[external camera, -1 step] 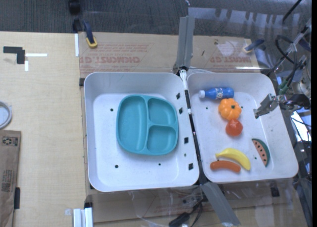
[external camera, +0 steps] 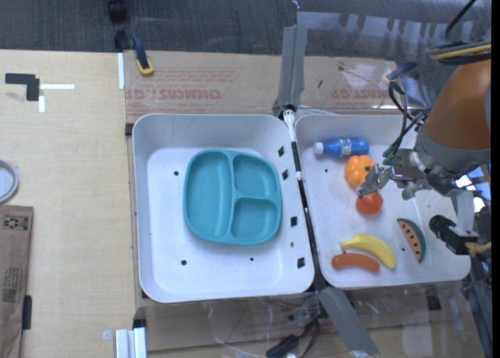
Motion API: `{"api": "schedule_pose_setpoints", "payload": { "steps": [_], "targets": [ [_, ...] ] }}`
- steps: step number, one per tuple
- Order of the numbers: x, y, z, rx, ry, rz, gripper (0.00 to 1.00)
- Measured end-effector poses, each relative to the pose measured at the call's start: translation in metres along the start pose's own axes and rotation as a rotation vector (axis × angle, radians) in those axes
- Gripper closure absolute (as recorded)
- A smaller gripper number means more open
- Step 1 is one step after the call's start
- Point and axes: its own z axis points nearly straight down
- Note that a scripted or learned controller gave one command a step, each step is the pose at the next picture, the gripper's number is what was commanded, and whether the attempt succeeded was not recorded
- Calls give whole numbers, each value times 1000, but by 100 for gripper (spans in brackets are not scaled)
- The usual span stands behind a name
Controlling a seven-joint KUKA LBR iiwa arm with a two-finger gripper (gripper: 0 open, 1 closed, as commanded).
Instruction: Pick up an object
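Note:
The right bin (external camera: 328,134) holds several toy foods. A blue bottle (external camera: 341,147) lies at its back. In front of it sit an orange fruit (external camera: 357,169) and a red tomato (external camera: 369,205). A yellow banana (external camera: 370,247), an orange-red sausage (external camera: 355,262) and a watermelon slice (external camera: 412,239) lie near the front. My gripper (external camera: 374,181) reaches in from the right, low over the bin, its tip between the orange fruit and the tomato and close to both. I see nothing lifted off the bin floor.
The left bin (external camera: 156,192) carries a teal divided plate (external camera: 232,196). A raised divider (external camera: 297,184) separates the two bins. The arm's grey wrist and orange band (external camera: 461,114) hang over the right bin's right side, with cables around them.

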Motion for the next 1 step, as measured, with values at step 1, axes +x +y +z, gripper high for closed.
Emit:
{"api": "schedule_pose_setpoints", "payload": {
  "steps": [1],
  "targets": [
    [-1, 47, 77, -3, 0, -24, 0]
  ]
}}
